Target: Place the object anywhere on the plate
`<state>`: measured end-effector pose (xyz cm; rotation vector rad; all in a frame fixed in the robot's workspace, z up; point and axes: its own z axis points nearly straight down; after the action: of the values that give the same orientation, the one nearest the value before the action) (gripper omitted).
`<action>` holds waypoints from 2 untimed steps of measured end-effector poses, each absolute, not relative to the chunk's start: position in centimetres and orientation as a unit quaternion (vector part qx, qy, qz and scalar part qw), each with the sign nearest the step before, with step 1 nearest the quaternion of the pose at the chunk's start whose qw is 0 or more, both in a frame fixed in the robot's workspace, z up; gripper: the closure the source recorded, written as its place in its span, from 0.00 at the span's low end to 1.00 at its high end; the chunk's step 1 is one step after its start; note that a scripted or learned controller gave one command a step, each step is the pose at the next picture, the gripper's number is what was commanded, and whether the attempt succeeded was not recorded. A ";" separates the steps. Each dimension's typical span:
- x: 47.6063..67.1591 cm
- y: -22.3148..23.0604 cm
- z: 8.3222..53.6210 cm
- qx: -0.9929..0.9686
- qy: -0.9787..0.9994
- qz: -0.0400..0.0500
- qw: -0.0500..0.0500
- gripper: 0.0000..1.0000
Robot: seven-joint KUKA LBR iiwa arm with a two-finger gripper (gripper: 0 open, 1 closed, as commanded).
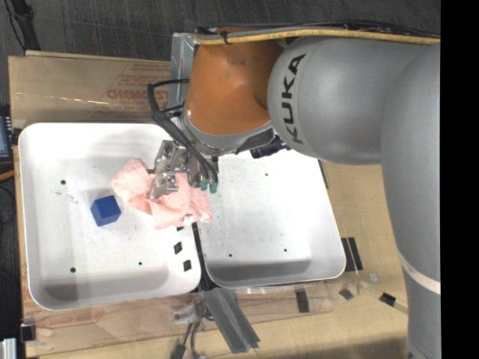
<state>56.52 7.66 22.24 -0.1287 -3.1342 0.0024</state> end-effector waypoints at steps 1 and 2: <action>53.7 10.7 22.1 0.004 -1.000 0.001 0.002 1.00; 50.0 14.2 22.8 0.006 -1.000 0.001 0.001 1.00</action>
<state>50.01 14.19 22.82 0.0178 -3.1393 0.0022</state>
